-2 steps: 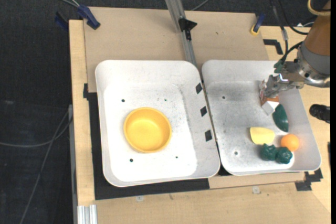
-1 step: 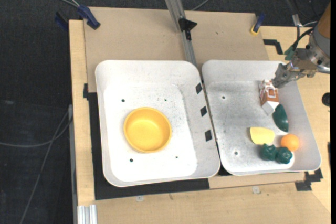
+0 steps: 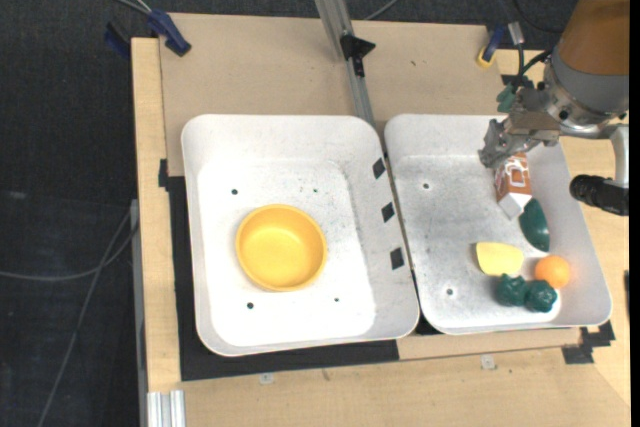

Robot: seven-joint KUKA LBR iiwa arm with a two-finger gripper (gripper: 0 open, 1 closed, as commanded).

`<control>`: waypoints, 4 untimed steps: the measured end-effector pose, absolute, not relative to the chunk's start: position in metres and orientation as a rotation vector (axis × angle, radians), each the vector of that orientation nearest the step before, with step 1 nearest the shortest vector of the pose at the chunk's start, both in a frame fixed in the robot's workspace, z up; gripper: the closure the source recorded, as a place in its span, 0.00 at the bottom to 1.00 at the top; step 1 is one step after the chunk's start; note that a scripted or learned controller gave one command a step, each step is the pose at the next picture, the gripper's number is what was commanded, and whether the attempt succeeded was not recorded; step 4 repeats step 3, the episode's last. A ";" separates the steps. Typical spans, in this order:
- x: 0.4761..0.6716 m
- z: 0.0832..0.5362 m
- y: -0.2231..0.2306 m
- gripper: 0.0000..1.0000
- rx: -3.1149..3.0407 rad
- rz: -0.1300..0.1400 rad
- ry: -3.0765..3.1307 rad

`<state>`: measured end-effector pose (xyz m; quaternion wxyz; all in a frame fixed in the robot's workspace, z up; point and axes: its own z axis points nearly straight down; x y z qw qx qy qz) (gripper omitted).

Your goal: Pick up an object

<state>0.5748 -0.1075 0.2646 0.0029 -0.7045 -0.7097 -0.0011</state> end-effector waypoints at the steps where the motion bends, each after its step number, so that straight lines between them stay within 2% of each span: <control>1: 0.583 0.251 -0.050 1.00 -2.209 0.006 -2.218; 2: 0.594 0.254 0.007 1.00 -2.215 -0.002 -2.226; 3: 0.591 0.237 0.063 1.00 -2.207 0.010 -2.219; 4: 0.591 0.237 0.063 1.00 -2.207 0.010 -2.219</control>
